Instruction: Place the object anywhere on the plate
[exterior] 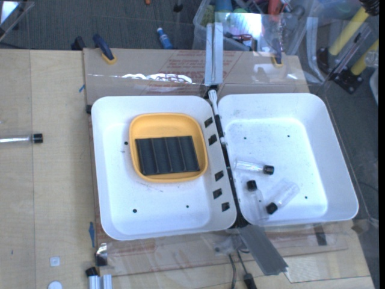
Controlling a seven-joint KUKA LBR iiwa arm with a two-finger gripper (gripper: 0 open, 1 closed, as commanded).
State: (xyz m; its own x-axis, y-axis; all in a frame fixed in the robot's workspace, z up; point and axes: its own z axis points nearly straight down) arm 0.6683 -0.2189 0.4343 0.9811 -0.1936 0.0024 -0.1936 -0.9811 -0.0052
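Two shallow white bins sit side by side on the wooden surface (42, 179). The left bin (114, 203) holds an orange plate (139, 128) with rounded corners, set toward the bin's upper middle. A dark ribbed rectangular object (167, 155) lies flat on the plate, covering most of its floor and lying toward its near rim; the orange rim shows on all sides of it.

The right bin (301, 131) contains three small clear vials with black caps. One vial (254, 168) lies near the bin's centre, cap pointing right. A second, short vial (253, 189) rests just below it. A third vial (280, 197) lies tilted toward the lower right, its cap at the lower left end. All three are near one another, the two lower ones close, none clearly touching.

Along the seam between the bins runs a row of small black tabs (216, 158). The arm and gripper are outside what I can see from here, so the gripper's state cannot be told.

A grey flat plate (262, 249) projects from beneath the bins' near edge.
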